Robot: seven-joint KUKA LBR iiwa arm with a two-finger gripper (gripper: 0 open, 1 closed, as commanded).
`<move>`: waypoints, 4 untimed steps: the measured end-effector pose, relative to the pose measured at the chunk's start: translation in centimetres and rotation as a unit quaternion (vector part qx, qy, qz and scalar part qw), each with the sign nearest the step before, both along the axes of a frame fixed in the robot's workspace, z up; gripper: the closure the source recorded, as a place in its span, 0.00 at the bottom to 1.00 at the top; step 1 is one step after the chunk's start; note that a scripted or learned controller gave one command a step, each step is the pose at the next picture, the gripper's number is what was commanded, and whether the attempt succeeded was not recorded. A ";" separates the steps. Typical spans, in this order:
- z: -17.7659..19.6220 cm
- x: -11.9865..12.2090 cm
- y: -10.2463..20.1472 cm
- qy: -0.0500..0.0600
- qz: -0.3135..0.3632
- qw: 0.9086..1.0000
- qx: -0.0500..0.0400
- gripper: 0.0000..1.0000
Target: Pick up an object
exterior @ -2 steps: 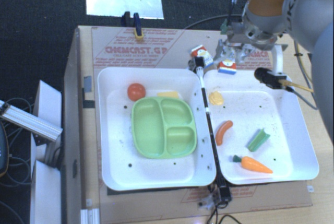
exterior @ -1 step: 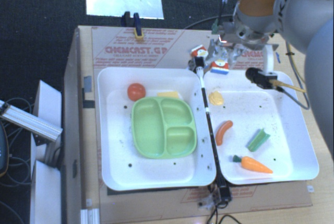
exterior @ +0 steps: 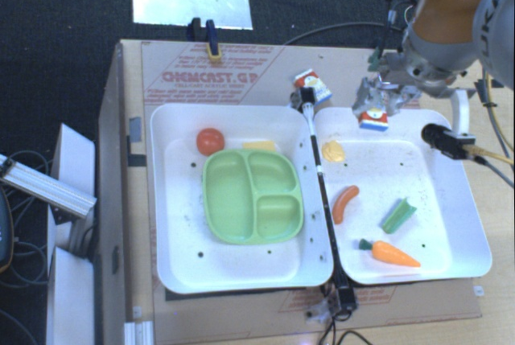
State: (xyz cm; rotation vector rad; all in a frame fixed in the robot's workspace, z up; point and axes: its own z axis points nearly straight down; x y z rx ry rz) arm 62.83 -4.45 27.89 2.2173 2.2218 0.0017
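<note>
My gripper (exterior: 376,106) hangs over the back rim of the right bin (exterior: 459,199), below the orange band of the arm. A small white carton with red and blue print (exterior: 373,121) sits between its fingertips, and the gripper is shut on it. The carton hangs just above the bin's back edge. In the right bin lie a yellow piece (exterior: 332,150), a red sausage (exterior: 344,203), a green piece (exterior: 398,215) and a carrot (exterior: 390,253).
A second small carton (exterior: 311,86) rests behind the bins near the divider. The left bin (exterior: 173,199) holds a green divided plate (exterior: 251,195), a red ball (exterior: 210,141) and a yellow slice (exterior: 259,146). A black part on the arm (exterior: 441,137) juts over the right bin.
</note>
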 end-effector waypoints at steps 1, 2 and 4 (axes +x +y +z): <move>-3.4 1.6 6.8 0.001 0.001 1.000 0.001 1.00; -2.0 4.1 8.5 0.000 0.001 1.000 0.001 1.00; -2.1 3.5 7.1 0.000 0.001 1.000 0.001 1.00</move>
